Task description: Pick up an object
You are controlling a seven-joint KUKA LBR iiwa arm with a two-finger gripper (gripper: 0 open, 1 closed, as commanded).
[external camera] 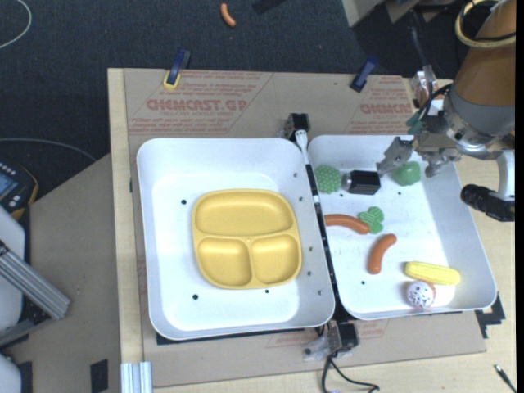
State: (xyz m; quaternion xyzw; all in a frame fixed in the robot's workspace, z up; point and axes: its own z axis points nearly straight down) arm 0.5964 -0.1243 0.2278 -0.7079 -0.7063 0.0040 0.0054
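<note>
Reaching in from the right, the hand (407,155) hangs over the far part of the right bin (467,244), its grey fingers spread a moderate way apart. A green object (407,172) sits right at the fingertips, but whether it is gripped or only lies beneath them cannot be told.

Just left of the hand lies a small black block (363,182), and beyond that a round green knobbly piece (327,178) close to the bin's left wall. Nearer the camera from the hand are an orange-red sausage shape (346,223) touching a small green broccoli-like piece (374,216), then a second orange sausage (381,252), tilted. Further toward the camera lie a yellow corn cob (431,273) and, touching it, a white speckled ball (421,295).

Well to the left of the hand, the left bin (164,178) holds a yellow divided plate (246,238) with three compartments.

Both bins rest on a brown board on the worktop (246,97). Red print on the board reads "CHEMCAST G P" behind the left bin, and part of the same print shows behind the right bin. Two blue clamps (175,70) grip the board's far edge. A small orange item (228,15) lies on the dark floor, far from the hand.
</note>
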